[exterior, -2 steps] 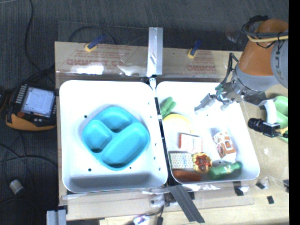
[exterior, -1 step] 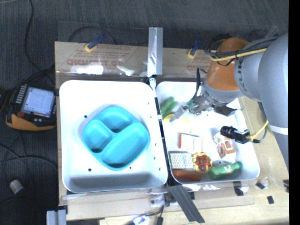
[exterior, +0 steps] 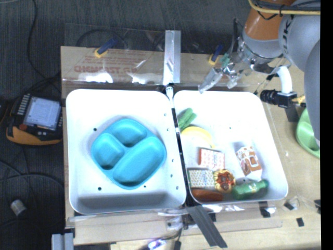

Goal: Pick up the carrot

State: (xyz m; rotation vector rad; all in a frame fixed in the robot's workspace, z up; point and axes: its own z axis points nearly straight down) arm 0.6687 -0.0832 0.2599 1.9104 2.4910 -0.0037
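Gripper (exterior: pixel 214 78) on grey arm with orange band: hangs over the far rim of the right shallow white bin (exterior: pixel 270 139); spread or pressed together, cannot tell. Carrot (exterior: pixel 207 195), dull orange-red, elongated, identity uncertain: lies along that bin's near wall, beside a green plastic vegetable (exterior: pixel 250 188), well apart from the gripper.

Light is bright and even from above, and the 2 white bins (exterior: pixel 78 139) are close to washed out on their floors. Glare sits on the clear plastic sheet (exterior: pixel 119 66) at the bench's far edge and on the blue tray (exterior: pixel 130 152). Shadows are soft and short, gathered under the bin walls near the middle divide. The dark floor (exterior: pixel 31 46) stays dim. The gripper (exterior: pixel 216 77) looks smeared and translucent, and small items in the right bin are soft, with coarse grain throughout
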